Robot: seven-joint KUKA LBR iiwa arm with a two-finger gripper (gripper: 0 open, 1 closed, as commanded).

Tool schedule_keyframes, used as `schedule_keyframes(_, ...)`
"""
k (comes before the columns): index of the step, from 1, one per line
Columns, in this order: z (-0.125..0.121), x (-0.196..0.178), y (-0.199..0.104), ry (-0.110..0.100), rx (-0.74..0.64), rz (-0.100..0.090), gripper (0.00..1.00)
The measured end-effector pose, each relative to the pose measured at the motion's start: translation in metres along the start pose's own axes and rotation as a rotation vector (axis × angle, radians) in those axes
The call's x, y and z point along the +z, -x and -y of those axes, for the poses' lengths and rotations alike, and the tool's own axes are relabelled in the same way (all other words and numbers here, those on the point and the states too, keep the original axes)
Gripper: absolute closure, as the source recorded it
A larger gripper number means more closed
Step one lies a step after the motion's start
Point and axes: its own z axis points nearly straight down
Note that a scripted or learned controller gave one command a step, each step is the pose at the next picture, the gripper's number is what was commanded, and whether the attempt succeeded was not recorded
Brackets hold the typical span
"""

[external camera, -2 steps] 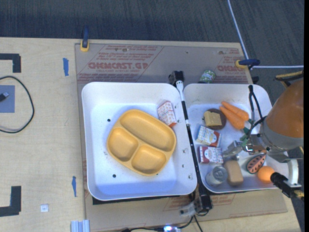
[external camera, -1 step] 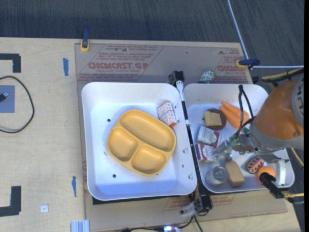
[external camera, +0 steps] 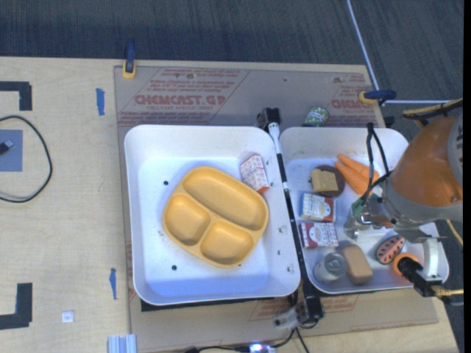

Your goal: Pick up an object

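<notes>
Gripper (external camera: 361, 223) first: its working end hangs low over the right-hand shallow white bin (external camera: 390, 140), at the end of the grey arm with the orange band (external camera: 430, 171) that reaches in from three o'clock. It is too small and too shadowed by the wrist for me to tell whether it is released or clenched, and nothing can be seen caught in it.

Nearest the camera, at the gripper's seven o'clock, lie a round grey metal tin (external camera: 334, 265) and, touching it, a tan bread-like block (external camera: 359, 265). At its four o'clock sits an orange-and-black oval toy (external camera: 388, 248). Just beside the gripper at nine o'clock is a red-and-white printed packet (external camera: 320, 235), and at ten o'clock a green-and-white printed packet (external camera: 318, 207). Further off, at eleven o'clock, a brown square slab (external camera: 324, 180) rests on a dark disc, and at twelve o'clock lies an orange plastic carrot (external camera: 353, 171), partly under the arm's cable. Beyond the dividing rims, well apart at nine o'clock, the left-hand white bin (external camera: 143, 197) holds a yellow three-compartment plastic tray (external camera: 215, 215) with a small red-and-white wrapper (external camera: 254, 173) by its one o'clock corner.

I judge this to be the descent-and-grasp step, with no lift made yet. The next move calls for settling squarely on one item; the two packets are closest, but flat and crowded, so a closure may slip off or catch both
</notes>
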Motion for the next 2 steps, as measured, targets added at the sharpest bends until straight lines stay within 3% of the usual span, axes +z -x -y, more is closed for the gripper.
schedule_keyframes(1,0.001,0.001,0.000,-0.002,-0.001,0.000,0.00)
schedule_keyframes(2,0.009,0.018,-0.027,-0.032,-0.006,-0.022,0.00)
